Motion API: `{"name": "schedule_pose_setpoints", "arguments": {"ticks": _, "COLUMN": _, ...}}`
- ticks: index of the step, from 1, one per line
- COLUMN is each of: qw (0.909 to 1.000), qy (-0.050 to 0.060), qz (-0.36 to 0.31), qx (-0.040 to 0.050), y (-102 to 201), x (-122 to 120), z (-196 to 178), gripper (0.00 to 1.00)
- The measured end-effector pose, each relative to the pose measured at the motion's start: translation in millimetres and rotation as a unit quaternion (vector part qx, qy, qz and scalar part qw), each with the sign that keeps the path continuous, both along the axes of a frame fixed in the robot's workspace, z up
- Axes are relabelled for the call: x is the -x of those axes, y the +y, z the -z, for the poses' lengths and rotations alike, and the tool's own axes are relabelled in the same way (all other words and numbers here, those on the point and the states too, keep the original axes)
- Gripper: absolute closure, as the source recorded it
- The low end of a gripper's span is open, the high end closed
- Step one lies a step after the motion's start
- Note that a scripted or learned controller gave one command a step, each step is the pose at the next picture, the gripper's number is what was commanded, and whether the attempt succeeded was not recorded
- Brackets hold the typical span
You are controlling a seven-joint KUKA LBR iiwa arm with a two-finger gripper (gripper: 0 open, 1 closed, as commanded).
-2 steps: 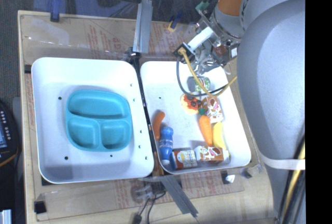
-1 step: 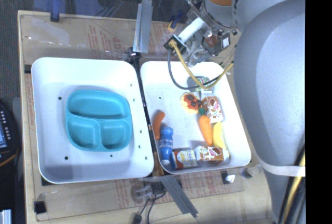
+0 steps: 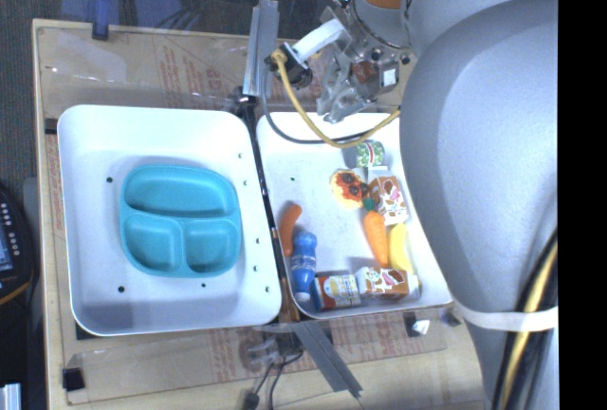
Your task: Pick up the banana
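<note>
Lying by carrot (image 3: 376, 236), banana (image 3: 399, 250)

2 white bins sit side by side on the bench. The left bin (image 3: 85, 209) holds a blue tray (image 3: 180, 218) with 3 compartments, lying flat near its middle. The right bin (image 3: 285, 142) is crowded along its lower end: a blue bottle (image 3: 303, 264) lies beside a small orange carrot (image 3: 288, 220), a juice carton (image 3: 365, 288) rests along the near wall, a larger carrot (image 3: 376, 235) lies above it, and a small can (image 3: 370, 154) stands further up.
</note>
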State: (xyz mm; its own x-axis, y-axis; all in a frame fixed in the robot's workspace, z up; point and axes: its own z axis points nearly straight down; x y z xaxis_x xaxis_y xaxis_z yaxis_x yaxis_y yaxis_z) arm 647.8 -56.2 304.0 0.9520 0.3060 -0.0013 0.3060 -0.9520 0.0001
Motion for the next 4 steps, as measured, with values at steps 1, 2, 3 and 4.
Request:
{"name": "schedule_pose_setpoints", "arguments": {"ticks": 1, "qw": 1.0000, "qy": 0.000, "qz": 0.000, "qx": 0.0002, "y": 0.1, "x": 0.0, "z": 0.1, "gripper": 0.00}}
{"name": "schedule_pose_setpoints", "arguments": {"ticks": 2, "qw": 1.0000, "qy": 0.000, "qz": 0.000, "qx": 0.0002, "y": 0.2, "x": 0.0, "z": 0.1, "gripper": 0.00}}
{"name": "schedule_pose_setpoints", "arguments": {"ticks": 3, "qw": 1.0000, "qy": 0.000, "qz": 0.000, "qx": 0.0002, "y": 0.2, "x": 0.0, "z": 0.2, "gripper": 0.00}}
{"name": "schedule_pose_setpoints", "arguments": {"ticks": 4, "qw": 1.0000, "qy": 0.000, "qz": 0.000, "qx": 0.0002, "y": 0.3, "x": 0.0, "z": 0.2, "gripper": 0.00}}
